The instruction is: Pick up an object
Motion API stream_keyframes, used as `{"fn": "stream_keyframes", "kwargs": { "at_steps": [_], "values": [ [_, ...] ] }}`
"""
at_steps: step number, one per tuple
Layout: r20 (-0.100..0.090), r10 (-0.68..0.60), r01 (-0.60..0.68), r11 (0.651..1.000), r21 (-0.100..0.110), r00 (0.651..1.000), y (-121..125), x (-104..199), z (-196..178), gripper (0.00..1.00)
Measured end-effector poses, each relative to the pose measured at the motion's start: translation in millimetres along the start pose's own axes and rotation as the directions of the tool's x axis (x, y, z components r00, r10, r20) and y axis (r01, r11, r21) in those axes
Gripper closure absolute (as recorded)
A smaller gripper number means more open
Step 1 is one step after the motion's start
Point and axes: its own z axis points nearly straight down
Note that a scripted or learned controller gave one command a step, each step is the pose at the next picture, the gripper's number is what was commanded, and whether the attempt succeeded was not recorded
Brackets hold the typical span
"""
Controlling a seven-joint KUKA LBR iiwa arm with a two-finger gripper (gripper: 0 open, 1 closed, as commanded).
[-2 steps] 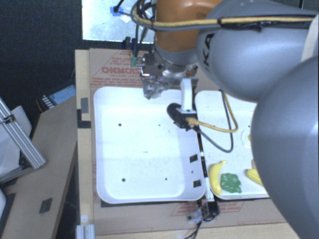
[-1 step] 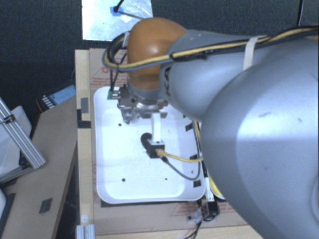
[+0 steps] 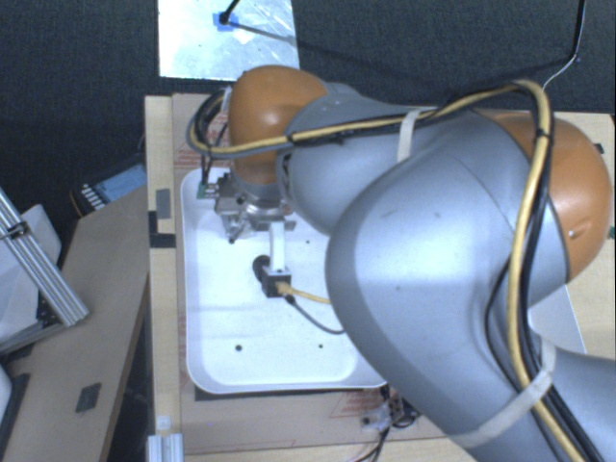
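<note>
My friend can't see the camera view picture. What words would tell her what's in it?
A big grey robot arm with orange bands reaches in from the right over a shallow white bin. Its gripper hangs low over the bin's far end, with a small dark part on a yellow cable just below it.

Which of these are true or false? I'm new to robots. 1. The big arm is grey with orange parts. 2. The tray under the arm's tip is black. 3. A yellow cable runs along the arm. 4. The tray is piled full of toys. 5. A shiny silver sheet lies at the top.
1. True: the arm is grey with orange bands.
2. False: the bin under the gripper is white.
3. True: a yellow cable follows the arm.
4. False: most of the bin's floor shows bare white.
5. True: a silver sheet lies above the bench.
</note>
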Motion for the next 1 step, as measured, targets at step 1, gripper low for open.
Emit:
{"fn": "stream_keyframes", "kwargs": {
  "at_steps": [1],
  "values": [
    [0.000,0.008,-0.008,1.000,-0.003,1.000,-73.3,-90.9,-28.8,1.00]
  ]
}}
